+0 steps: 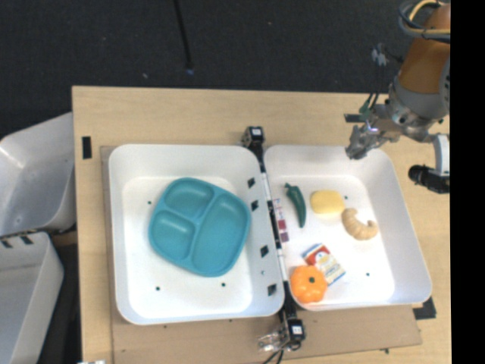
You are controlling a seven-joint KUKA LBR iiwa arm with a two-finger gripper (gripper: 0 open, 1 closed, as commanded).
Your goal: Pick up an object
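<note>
A pale wooden worktop [189,116] carries two shallow white bins side by side. The left bin [129,279] holds a teal plastic divided plate [199,227], lying flat near its middle. The right bin [394,241] holds five small things: a dark green toy pepper [295,202] near the inner wall, a yellow rounded lump [327,202] just beside it, a tan toy croissant [358,224] toward the outer side, a small red and white carton [326,262] and an orange toy pumpkin [308,284] touching it at the near inner corner.

The grey arm's tool [359,147] hangs above the far edge of the right bin, apart from every object. Whether it is open or closed cannot be told. Nothing appears between its tips, so the pick looks not yet begun: choosing, descending, closing and lifting all remain.
</note>
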